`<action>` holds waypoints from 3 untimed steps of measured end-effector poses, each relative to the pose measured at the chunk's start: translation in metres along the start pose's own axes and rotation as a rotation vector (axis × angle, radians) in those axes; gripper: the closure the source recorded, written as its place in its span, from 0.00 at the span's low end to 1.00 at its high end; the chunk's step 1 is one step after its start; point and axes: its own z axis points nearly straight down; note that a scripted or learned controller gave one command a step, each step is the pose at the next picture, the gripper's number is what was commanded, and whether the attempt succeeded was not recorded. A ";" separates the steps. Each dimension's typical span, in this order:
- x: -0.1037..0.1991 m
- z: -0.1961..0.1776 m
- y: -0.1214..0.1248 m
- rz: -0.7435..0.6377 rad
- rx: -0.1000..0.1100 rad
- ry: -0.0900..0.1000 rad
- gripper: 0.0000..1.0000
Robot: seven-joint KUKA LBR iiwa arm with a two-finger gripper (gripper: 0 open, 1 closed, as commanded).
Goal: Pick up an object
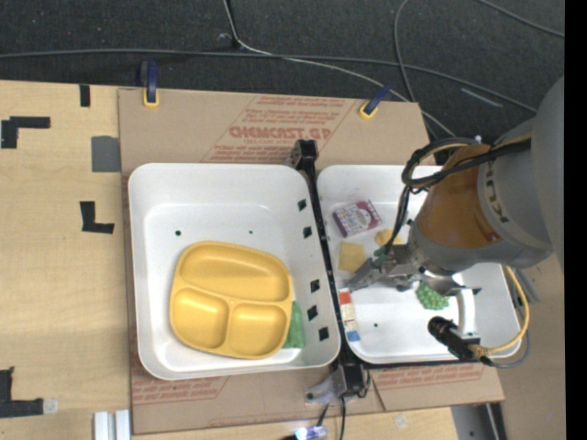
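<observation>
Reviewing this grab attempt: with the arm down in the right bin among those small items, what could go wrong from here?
1. The claw sits low beside the yellow block and the red-and-white tube; closing here might pinch two things or only nudge one.
2. Both lie close to the divider wall, so a finger could strike it.
3. The arm's body covers part of the green item, which it might knock aside.

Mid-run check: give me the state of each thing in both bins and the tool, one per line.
Yellow tray: flat, upright, left bin.
Green item: wedged by tray's right edge.
Purple packet: lying flat, right bin.
Yellow block: lying flat, right bin.
Tool: low over right bin, beside yellow block; grip unclear.
</observation>
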 end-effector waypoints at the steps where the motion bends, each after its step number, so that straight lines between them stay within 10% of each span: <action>1: 0.000 -0.012 0.001 0.000 -0.002 0.000 1.00; 3: -0.001 -0.129 0.013 0.000 -0.005 0.000 1.00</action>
